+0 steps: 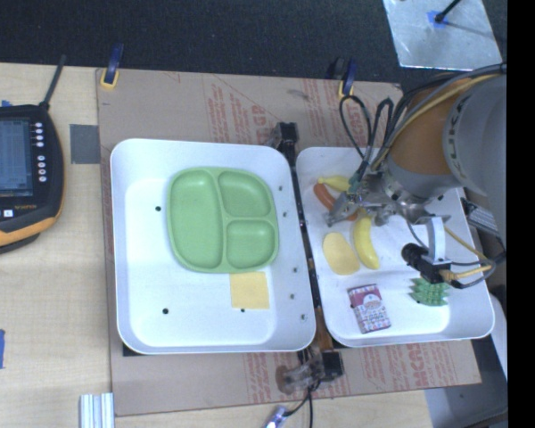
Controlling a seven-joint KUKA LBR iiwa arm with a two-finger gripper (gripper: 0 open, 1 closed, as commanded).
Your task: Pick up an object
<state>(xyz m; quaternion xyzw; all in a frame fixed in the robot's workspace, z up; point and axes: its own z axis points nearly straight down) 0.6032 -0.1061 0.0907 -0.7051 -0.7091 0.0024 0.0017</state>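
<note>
Over the right white plastic bin [481,326] hangs my grey arm with its orange band [428,141]. My pincer [357,205] sits low at the top left part of that bin. I cannot tell how it stands, because the arm and wires cover much of it. I see nothing held in it.

Just under my pincer lies a long yellow banana-shaped toy [366,243]. Its top end is right by the metal tip. Beside it, on its left, lies a pale yellow oval piece [341,254]. The two touch or almost touch. Up by the top left of my pincer I see a red and orange sausage-shaped toy [325,194] and a small yellow piece [334,183] above it. Both are partly hidden by my pincer.

Lower in the same bin lies a small red and white printed box [369,308], flat on the floor. To its right, near the bin's right side, sits a little green spiky toy [430,292]. A black cable end [415,257] hangs just above it.

Next door, the left white plastic bin [143,319] holds a light green plate with three parts [221,218]. Just below the plate lies a flat yellow square [250,290].

Far left on the bench rests a black and orange hand controller with a screen [13,181].
</note>
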